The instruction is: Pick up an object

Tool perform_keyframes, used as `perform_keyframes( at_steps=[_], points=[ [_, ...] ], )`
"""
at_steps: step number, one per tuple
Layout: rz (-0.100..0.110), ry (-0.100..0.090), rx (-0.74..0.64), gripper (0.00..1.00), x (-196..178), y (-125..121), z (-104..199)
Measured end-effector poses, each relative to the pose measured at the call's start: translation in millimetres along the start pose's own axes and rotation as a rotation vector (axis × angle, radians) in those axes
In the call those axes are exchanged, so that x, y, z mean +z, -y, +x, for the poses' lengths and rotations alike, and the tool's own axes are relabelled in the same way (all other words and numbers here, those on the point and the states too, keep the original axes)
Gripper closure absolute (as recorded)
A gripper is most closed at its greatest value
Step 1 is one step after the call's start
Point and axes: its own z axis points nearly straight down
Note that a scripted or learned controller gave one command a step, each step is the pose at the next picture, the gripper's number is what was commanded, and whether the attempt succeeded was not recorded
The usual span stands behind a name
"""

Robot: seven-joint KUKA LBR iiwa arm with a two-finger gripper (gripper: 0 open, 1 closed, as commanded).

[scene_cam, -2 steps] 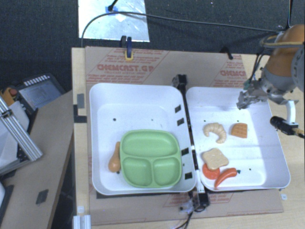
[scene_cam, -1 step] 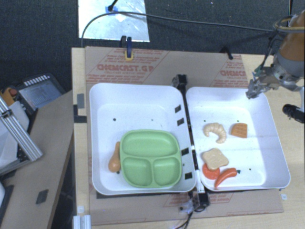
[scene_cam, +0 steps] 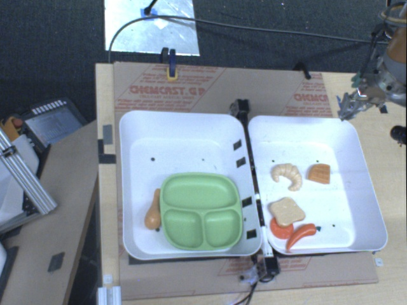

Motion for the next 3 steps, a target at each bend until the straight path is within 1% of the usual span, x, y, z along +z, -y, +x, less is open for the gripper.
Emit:
perform_keyframes(
  at_steps=[1, 2, 3],
  points=[
    [0.004, -0.003, -0.003, 1.0, -4.4, -6.1, 48.9],
    [0.006, -0.004, -0.003, 1.0, -7.6, 3.0, 98.1],
    [0.005, -0.004, -0.004, 1.0, -11.6, -0.4, 151.5]
  ],
)
